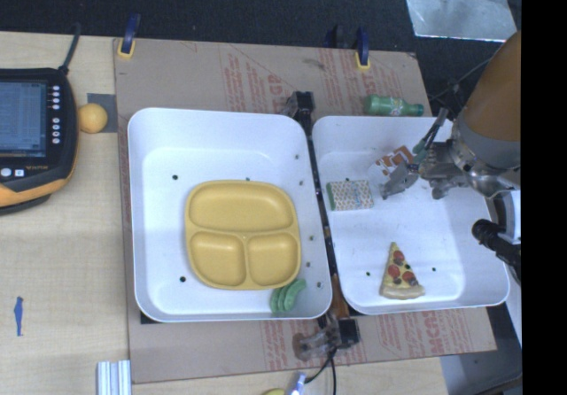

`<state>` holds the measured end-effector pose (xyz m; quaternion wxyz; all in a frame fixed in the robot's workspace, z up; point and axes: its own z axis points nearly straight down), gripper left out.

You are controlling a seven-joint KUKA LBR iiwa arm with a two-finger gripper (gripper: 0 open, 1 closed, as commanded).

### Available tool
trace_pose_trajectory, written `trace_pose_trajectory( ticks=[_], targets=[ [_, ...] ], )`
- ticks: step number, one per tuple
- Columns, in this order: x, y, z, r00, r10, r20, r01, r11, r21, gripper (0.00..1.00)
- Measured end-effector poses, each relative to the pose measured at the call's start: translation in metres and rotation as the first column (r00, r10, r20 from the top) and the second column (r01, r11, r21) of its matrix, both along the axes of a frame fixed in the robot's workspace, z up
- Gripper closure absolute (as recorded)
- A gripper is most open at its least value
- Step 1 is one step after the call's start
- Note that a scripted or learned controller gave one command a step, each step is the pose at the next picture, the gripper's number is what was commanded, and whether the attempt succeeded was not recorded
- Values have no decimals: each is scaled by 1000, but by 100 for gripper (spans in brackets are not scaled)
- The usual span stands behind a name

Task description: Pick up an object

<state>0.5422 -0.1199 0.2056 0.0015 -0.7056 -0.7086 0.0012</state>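
Observation:
My gripper (400, 179) hangs over the upper middle of the right bin (461, 296), reaching in from the right. Just above and left of it lies a small orange and white object (393, 158), partly hidden by the gripper. A green-grey rectangular sponge (351, 195) rests to the gripper's left, close to the bin's left wall. A toy pizza slice (401, 274) lies near the front of the same bin. The left bin (151, 207) holds a yellow divided plate (242, 232) and a green ridged toy (287, 296) at its front right corner.
A green bottle (393, 105) lies on the cardboard behind the right bin. A control pendant (31, 136) and a yellow ball (92, 117) sit on the bench at the left. Clamps (303, 105) join the bins at the back and front.

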Motion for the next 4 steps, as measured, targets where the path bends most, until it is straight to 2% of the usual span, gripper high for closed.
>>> trace_pose_trajectory(
  ticks=[1, 2, 3, 4],
  targets=[
    [61, -49, -113, 1000, -1, 3, 1, 1000, -1, 0],
    [113, -64, -110, 1000, 0, -12, 0, 1000, 8, 0],
    [116, -82, -110, 1000, 4, -12, -3, 1000, 24, 0],
    [116, -80, -100, 1000, 8, -19, -7, 1000, 30, 100]
  ],
)
